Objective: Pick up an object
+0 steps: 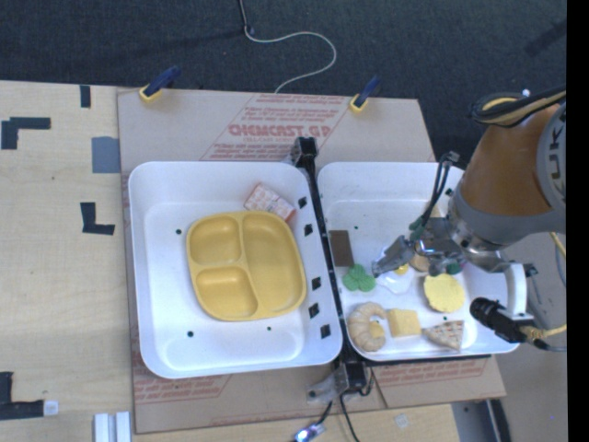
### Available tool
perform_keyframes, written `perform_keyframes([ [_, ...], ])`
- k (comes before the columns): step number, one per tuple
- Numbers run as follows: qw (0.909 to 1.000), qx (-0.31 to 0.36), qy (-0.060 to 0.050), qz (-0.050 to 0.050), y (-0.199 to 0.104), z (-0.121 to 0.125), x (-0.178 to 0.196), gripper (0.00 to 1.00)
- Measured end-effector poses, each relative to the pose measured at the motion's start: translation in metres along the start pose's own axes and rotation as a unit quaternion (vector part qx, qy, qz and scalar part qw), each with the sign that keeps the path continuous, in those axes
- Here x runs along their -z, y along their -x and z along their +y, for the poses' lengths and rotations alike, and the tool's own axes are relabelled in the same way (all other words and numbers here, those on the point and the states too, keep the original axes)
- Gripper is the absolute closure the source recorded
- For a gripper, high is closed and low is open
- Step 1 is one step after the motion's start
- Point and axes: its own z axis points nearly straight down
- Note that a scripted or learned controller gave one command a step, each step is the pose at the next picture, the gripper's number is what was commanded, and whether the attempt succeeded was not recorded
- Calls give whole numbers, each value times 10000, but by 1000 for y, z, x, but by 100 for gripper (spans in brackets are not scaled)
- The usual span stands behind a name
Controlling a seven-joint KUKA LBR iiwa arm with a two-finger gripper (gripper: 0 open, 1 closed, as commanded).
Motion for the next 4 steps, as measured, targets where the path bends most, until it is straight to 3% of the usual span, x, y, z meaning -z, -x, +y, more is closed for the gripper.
perform_keyframes([
  [1,10000,18,73,-9,0,3,7,0],
  [3,10000,14,44,-4,5,6,-101,0],
  [4,10000,16,65,-11,4,6,-121,0],
])
